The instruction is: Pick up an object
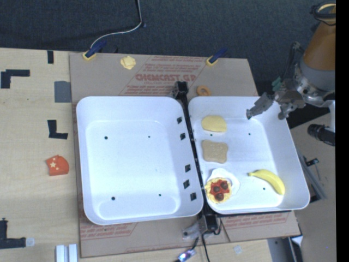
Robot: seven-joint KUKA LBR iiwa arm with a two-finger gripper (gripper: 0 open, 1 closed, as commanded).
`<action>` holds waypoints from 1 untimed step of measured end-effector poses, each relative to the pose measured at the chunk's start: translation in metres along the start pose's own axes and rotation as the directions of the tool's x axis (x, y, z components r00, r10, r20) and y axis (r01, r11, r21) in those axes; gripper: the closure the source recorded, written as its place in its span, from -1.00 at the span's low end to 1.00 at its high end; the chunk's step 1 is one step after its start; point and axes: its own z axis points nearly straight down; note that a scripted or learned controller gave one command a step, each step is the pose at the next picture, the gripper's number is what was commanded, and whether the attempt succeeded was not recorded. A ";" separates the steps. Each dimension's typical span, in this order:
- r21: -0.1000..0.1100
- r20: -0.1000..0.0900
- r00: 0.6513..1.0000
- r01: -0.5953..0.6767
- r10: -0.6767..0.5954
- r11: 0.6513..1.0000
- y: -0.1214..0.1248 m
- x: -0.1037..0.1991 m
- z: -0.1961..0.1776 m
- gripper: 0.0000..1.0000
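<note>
While arm (319, 48) is cut off, pincer (268, 109) apart over right bin (283, 146), unladen.

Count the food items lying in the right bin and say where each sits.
4. The pale yellow oval piece lies nearest the divider at the far end, the tan bread slice just below it, the small red-topped pizza in the near-left corner, the yellow banana near-right.

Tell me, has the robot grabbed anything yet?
Not yet. The gripper hangs over the right bin's upper right corner with nothing between its jaws. The banana, bread slice, yellow piece and little pizza all lie untouched. Reaching down, gripping and lifting are left.
</note>
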 end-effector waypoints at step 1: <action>-0.021 0.002 1.000 0.007 -0.007 1.000 0.012 0.055 -0.162 -1.00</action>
